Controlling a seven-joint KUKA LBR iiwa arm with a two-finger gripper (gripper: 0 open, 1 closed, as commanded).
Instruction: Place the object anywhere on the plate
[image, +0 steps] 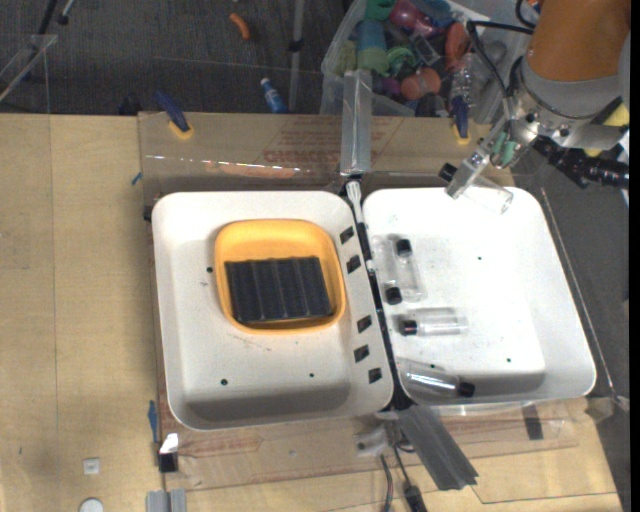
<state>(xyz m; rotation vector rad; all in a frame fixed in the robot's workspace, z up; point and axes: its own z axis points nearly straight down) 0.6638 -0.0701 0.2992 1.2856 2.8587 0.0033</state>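
Observation:
A yellow plate (272, 236) sits in the left bin (190, 330), with a dark ribbed rectangular piece (278, 288) lying flat on it. Three clear vials with black caps lie in the right bin (500, 290): one (401, 263) near the divider, one (432, 324) in the middle, one (436, 381) at the front rim. My gripper (476, 172) hangs over the right bin's far edge, well clear of the vials and far from the plate. Nothing shows between its tips.
A black-toothed divider (362, 300) runs between the two bins. A crate of colourful toys (420, 50) stands behind the bench. Blue clamps (176, 118) hold the board at the back edge.

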